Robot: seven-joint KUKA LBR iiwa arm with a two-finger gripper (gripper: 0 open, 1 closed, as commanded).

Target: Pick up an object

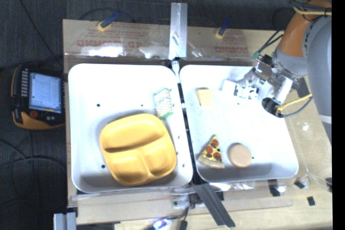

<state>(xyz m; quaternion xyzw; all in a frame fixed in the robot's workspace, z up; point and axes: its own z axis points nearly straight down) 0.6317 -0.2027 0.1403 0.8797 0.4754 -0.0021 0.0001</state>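
Yellow tray: in left bin, beside a small green-white packet.
Right bin: pale cheese block near top, pizza slice and round tan bun near front.
Hand: over right bin's upper right; opening cannot be told.

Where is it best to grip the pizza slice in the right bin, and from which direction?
Probably from straight above, fingers closing across the narrow pointed half of the pizza slice. It lies flat in the right bin, and the round tan piece sits close beside its wide end, leaving less room there.
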